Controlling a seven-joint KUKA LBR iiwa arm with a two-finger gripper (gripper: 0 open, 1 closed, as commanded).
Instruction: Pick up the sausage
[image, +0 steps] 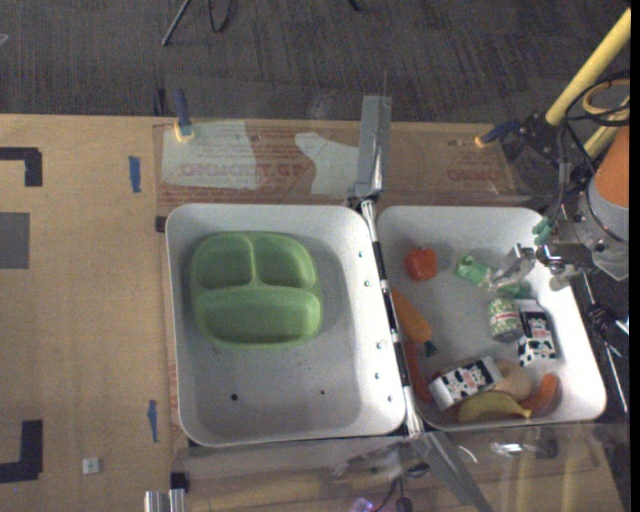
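Note:
The sausage, a short orange-brown piece, lies in the near right corner of the right bin, next to a banana and a beige item. My gripper hangs over the far right part of that bin, between a green item and the bin's right wall, just above a small can. It is well apart from the sausage, with nothing visibly held.
The right bin also holds a red pepper, a carrot, a dark red long piece by the left wall, and two cow-print cartons. A green divided plate sits in the left bin.

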